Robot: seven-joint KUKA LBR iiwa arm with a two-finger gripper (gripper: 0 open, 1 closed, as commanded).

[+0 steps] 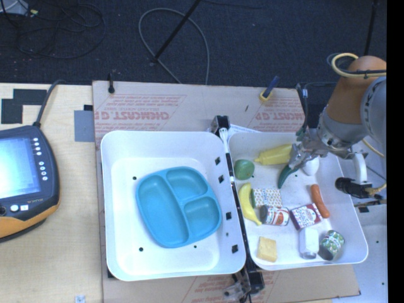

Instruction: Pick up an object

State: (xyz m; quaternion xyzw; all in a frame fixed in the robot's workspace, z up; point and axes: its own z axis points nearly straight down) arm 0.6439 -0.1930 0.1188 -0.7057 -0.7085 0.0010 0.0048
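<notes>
Both white bins [113,169] appear as smooth, slightly glossy plastic. The blue divided tray [178,206] is matt plastic. The bench board [158,109] beneath looks like rough, printed cardboard. The can [276,216] shows a shiny, label-wrapped surface. The arm's orange band [353,93] is glossy.

My gripper [302,161] hangs over the far part of the right bin [356,248], by a pepper [275,155]. Below me in that bin lie a lime [243,168], banana [247,204], can [275,216] and carrot [319,201]. A divided plate [178,205] sits in the left bin [120,232].
</notes>
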